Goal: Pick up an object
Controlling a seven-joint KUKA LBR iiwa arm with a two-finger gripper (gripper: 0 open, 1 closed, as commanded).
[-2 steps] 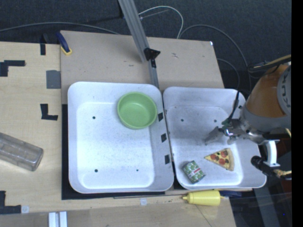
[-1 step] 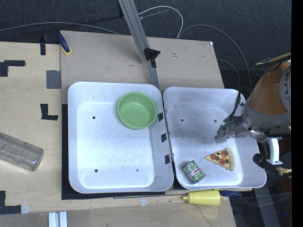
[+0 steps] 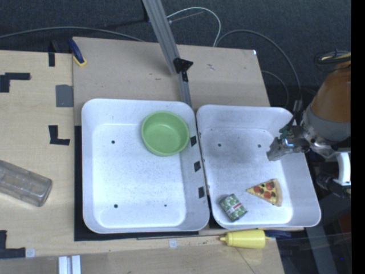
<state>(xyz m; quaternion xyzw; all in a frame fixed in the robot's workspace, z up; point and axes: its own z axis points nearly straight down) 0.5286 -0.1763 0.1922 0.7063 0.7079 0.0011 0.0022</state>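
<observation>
Setting: robotics lab test bench. Evidence: plywood bench top (image 3: 131, 67) marked with black tape, two white bins (image 3: 97, 153) set side by side, a grey metal pole (image 3: 162, 27), loose cables (image 3: 199, 16) over dark carpet, and a grey-and-orange robot arm (image 3: 333, 107) at the right. Contents are toy props: plastic pizza slice (image 3: 266, 191), green bowl (image 3: 165, 133).

The left bin (image 3: 97, 170) holds 1 bowl (image 3: 165, 133) at 1 o'clock. The right bin (image 3: 239, 124) holds a can (image 3: 233, 206) at 6 o'clock and a pizza slice (image 3: 266, 192) just right of it.

Open floor above pizza slice (image 3: 266, 192)
</observation>
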